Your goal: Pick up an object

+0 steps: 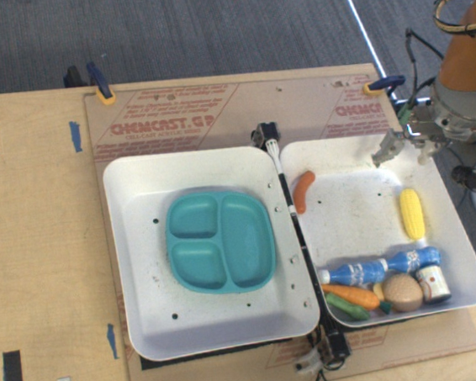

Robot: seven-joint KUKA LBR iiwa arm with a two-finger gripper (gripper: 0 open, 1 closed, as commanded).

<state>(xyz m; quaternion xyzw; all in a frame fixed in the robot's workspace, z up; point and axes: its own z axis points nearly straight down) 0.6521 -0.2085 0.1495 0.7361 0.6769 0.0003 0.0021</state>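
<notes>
Corn cob [411,214], yellow, lies in the right bin [357,194] with its long axis running from that bin's far wall toward its near wall, close to the outer rim. You have bare floor between the corn and a small orange sausage [303,191], which leans against the inner rim, tilted. Nearer than the corn, a blue bottle [381,267], a carrot [353,295], a green vegetable [346,306], a brown round item [404,292] and a small jar [434,282] crowd the near wall, partly overlapping. The gripper [401,145] hovers beyond the corn over the far corner, grasping nothing; you cannot tell its finger spacing. The arm is cut off at the frame edge. A teal divided plate [220,240] fills the left bin [133,239].
</notes>
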